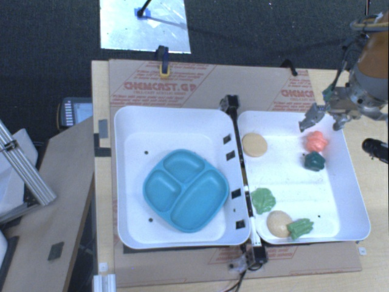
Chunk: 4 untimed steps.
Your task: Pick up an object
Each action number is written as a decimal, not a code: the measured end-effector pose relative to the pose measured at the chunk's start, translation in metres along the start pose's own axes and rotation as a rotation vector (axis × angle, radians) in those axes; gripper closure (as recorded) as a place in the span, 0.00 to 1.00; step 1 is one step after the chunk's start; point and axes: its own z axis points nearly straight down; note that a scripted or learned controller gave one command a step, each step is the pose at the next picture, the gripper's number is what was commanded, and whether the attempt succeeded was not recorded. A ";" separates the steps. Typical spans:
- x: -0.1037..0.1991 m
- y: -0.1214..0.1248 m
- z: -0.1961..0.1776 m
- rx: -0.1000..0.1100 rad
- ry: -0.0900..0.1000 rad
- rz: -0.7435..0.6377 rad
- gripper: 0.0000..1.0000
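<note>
The right bin [349, 199] holds several small items. A tan round piece [254, 145] lies at its far left, with a salmon-pink lump [316, 142] and a dark teal lump [314, 161] at the far right. A light green piece [262, 199], a second tan round piece [278, 222] and a green piece [300, 227] lie toward the near edge. My gripper [323, 121] hangs above the bin's far right corner, just beyond the pink lump. It is open with nothing between its fingers.
The left bin [130, 163] holds a blue divided plate [185, 190]. A black divider with clips [237, 169] runs between the bins. The arm [368, 78] comes in from the upper right. A cardboard sheet [200, 84] lies under both bins.
</note>
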 end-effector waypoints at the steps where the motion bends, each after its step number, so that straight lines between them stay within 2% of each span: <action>1: 0.000 0.002 -0.007 -0.012 -0.002 -0.002 0.00; 2: -0.005 0.010 0.040 -0.008 -0.002 -0.001 0.00; 4: 0.001 0.004 0.163 -0.006 0.000 -0.001 0.00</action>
